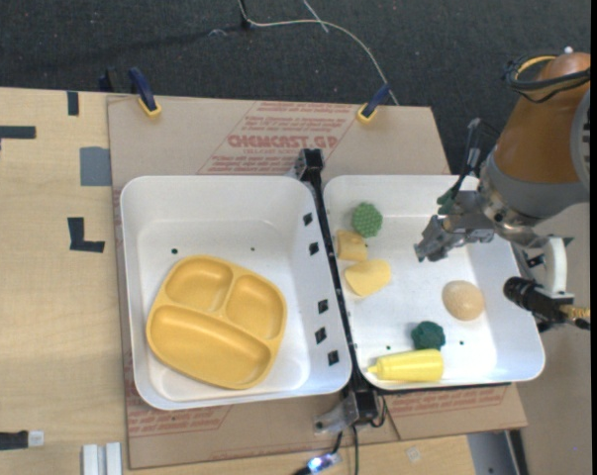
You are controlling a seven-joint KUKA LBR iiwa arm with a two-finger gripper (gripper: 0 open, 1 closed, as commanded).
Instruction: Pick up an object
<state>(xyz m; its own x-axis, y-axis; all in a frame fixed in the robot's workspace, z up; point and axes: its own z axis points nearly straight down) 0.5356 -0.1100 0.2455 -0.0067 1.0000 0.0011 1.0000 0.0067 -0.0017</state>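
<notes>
A sheet of brown cardboard [278,142] is laid over the bench and is pinned at its far edge by two blue and yellow clamps [145,95]. On it two white bins are set side by side, touching along a black divider. The left bin [154,206] is taken up largely by a yellow divided plate [216,321], which is lain flat toward the near left of that bin. The right bin [511,349] is entered from the right by the grey and orange arm [541,142]. The gripper [439,242] is seen low over the far right part of this bin, above bare white floor, with nothing seen between its fingers; how far the jaws are parted cannot be told.

Several small things are scattered in the right bin. A yellow cylinder [409,366] is lain on its side by the near wall. A pale yellow wedge [368,277] is found near the divider, with a smaller yellow block [351,246] just beyond it. A beige egg [463,300] is seen near the gripper, apart from it. A green knobbly ball [366,219] is placed toward the far wall, and a dark green lump [428,334] is set just beside the cylinder.
</notes>
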